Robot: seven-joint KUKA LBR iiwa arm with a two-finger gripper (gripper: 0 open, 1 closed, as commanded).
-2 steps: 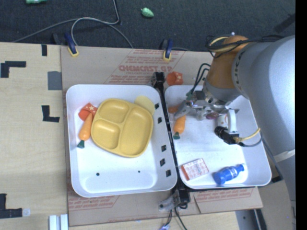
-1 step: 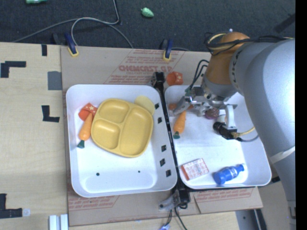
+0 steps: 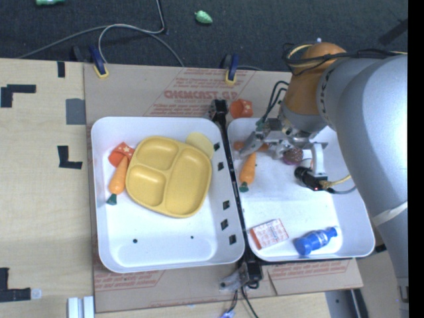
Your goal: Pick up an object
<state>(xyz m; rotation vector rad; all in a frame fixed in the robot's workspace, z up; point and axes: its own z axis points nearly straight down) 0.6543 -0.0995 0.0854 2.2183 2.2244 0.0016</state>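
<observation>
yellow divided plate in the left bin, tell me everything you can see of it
The yellow divided plate looks like smooth moulded plastic with rounded corners and three shallow compartments: one long, two smaller. It lies flat and right side up, turned at a slant, in the upper middle of the left bin. Nothing lies in its compartments. A carrot lies along its left edge, a pale yellow piece pokes out from behind its upper right corner, and whether either touches it I cannot tell. The gripper is away in the right bin.

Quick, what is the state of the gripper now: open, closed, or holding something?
Gripper: cannot be told; it sits low in the right bin, just above the toy carrot.
</observation>
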